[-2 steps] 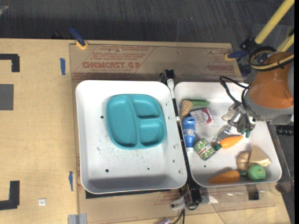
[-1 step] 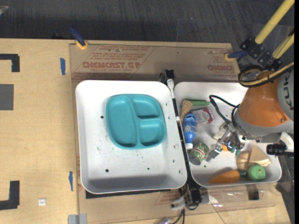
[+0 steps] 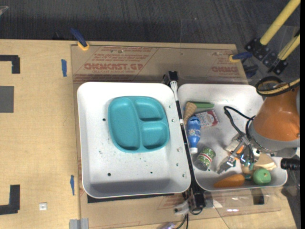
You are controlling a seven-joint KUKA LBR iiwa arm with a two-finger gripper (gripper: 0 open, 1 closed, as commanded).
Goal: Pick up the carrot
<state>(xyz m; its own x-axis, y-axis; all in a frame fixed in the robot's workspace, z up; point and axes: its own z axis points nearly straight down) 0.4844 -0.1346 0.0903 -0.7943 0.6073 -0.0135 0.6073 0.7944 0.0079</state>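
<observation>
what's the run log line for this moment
arm: over right bin | gripper: above carrot, no grasp seen | carrot: lying at bin's near wall | left bin: teal divided plate

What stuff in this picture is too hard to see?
- Gripper: its fingers are tiny and tangled with cables, so open or shut is unclear in the camera view.
- Carrot: its right end tucks under the gripper.
- Can: label too small to read.
- Right bin: the arm covers its right side.

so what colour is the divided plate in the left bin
Teal, plain with no pattern; the divided plate shows clearly in the camera view.
</observation>
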